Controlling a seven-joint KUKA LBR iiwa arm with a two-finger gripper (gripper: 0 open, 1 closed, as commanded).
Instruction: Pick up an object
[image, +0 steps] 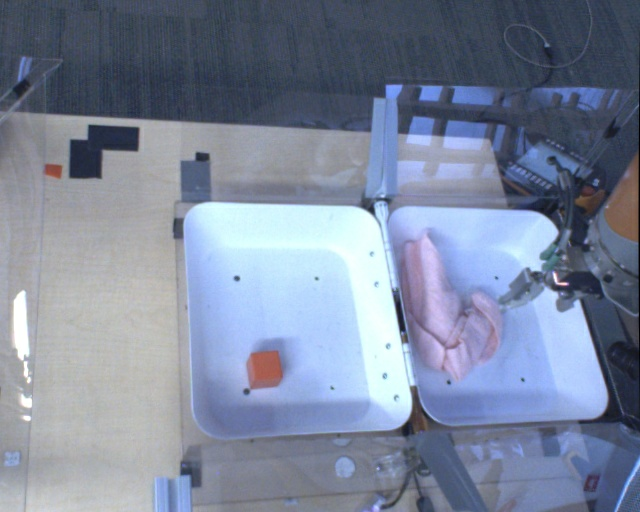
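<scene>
A pink, soft, folded object (445, 308) lies along the left side of the right bin (530, 395). An orange cube (265, 369) sits in the front part of the left bin (300, 240). My gripper (540, 294) hangs low over the right bin's right half, just to the right of the pink object. It is open, and nothing is between its fingers. The left fingertip (516, 290) is close to the pink object's right edge; I cannot tell whether they touch.
A metal divider (393, 300) separates the two bins. Black and orange markers (95, 150) lie on the wooden bench at the back left. A metal frame and cables (540, 140) stand behind the right bin.
</scene>
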